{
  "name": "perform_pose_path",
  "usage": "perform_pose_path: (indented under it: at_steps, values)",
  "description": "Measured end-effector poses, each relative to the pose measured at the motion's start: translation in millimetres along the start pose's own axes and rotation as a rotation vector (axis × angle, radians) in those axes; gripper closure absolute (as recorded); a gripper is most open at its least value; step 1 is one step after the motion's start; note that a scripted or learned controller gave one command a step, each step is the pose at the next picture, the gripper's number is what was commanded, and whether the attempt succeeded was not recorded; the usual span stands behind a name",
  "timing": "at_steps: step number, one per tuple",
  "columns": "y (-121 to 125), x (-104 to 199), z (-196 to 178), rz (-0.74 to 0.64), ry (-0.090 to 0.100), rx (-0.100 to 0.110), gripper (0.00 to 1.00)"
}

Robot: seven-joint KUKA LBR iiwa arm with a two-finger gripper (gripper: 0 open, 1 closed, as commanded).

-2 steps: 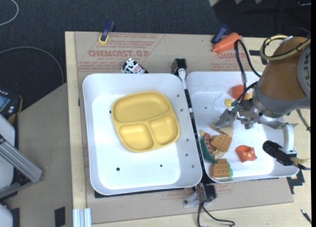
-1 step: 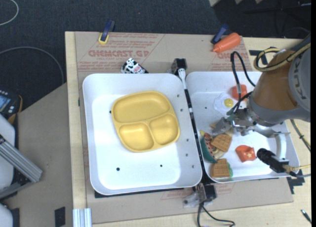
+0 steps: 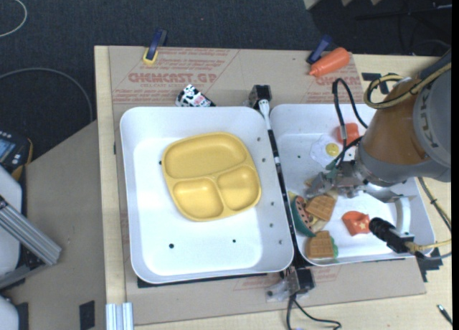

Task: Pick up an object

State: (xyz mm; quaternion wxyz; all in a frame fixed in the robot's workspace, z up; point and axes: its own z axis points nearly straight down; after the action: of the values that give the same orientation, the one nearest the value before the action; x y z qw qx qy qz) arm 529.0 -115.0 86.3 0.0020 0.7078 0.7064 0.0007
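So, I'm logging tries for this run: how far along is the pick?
Done: the gripper is low in the right bin, beside the waffle piece. In hand: nothing I can see gripped, as the view is too cluttered there to tell. Left: get a firm hold on a piece and lift it clear of the bin. The yellow plate lies alone in the left bin.

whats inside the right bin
Toy food: a waffle, a watermelon slice, a brown biscuit, an orange piece and a small yellow disc. The arm covers the middle of the right bin, so anything beneath it is hidden.
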Motion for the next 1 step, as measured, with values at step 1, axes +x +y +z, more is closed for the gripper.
perform_pose_path:
  at_steps: [1]
  values:
    - [-1.1, 1.0, -8.8, 0.0, 0.001, 0.002, 1.0]
